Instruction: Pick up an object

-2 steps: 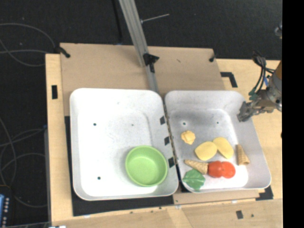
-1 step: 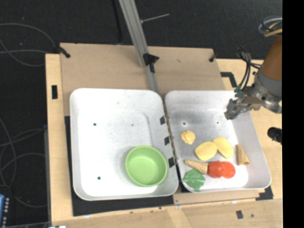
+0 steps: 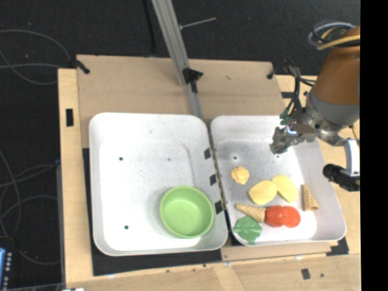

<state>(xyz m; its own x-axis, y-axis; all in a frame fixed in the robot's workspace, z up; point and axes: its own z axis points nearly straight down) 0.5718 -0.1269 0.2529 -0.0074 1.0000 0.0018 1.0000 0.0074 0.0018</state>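
Note:
My gripper [image 3: 280, 143] hangs over the back part of the right bin [image 3: 254, 132], above bare white floor, with nothing visibly between its fingers. Toy foods lie in the bin's front half: a small yellow piece [image 3: 240, 175], two pale yellow chips [image 3: 262, 192] [image 3: 286, 188], a red tomato [image 3: 282, 216], a green leafy piece [image 3: 247, 228], an orange cone [image 3: 251, 211] and a tan cone [image 3: 310, 197]. All of them lie nearer the front than the gripper and apart from it.
A green bowl [image 3: 187, 211] sits in the front right corner of the left bin [image 3: 121, 162]. A slanted metal pole [image 3: 176, 47] rises behind the bins' divide. The arm's orange band [image 3: 339, 65] stands at the right edge.

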